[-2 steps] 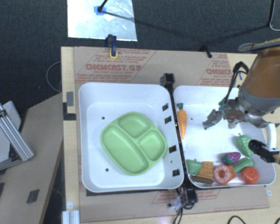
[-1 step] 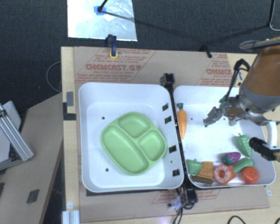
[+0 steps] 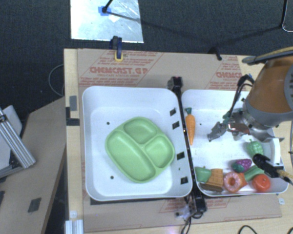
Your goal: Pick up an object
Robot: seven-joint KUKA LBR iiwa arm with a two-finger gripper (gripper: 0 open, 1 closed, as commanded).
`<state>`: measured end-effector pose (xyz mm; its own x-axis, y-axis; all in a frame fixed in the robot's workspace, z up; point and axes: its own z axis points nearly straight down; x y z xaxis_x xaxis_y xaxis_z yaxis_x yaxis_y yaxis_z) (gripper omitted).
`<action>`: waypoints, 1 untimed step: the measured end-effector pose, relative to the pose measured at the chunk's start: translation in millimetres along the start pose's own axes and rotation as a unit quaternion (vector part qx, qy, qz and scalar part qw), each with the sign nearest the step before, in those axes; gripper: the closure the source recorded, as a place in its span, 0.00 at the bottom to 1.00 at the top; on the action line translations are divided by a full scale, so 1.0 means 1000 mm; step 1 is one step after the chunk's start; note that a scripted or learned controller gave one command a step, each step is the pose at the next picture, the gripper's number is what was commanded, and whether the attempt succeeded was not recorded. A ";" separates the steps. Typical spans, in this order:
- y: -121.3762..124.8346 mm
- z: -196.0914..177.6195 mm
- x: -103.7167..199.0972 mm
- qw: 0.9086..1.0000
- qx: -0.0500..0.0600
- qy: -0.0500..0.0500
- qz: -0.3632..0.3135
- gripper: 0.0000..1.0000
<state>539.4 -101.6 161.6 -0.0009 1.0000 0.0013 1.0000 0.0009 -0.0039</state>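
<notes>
The gripper (image 3: 218,130) hangs over the bare middle of the right bin (image 3: 205,99), its dark fingers slightly parted with nothing between them; the toy carrot (image 3: 189,122) lies along that bin's left wall, apart from the gripper; along the bin's near edge sit a green piece (image 3: 202,172), a brown block (image 3: 215,179), a pink doughnut (image 3: 232,181) and a red tomato (image 3: 261,182); the left bin (image 3: 95,106) carries a green divided plate (image 3: 139,149).
</notes>
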 end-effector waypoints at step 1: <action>0.003 0.045 0.007 1.000 0.000 0.000 0.000 0.00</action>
<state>542.2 -94.6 116.9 -0.0008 1.0000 0.0018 1.0000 0.0008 -0.0037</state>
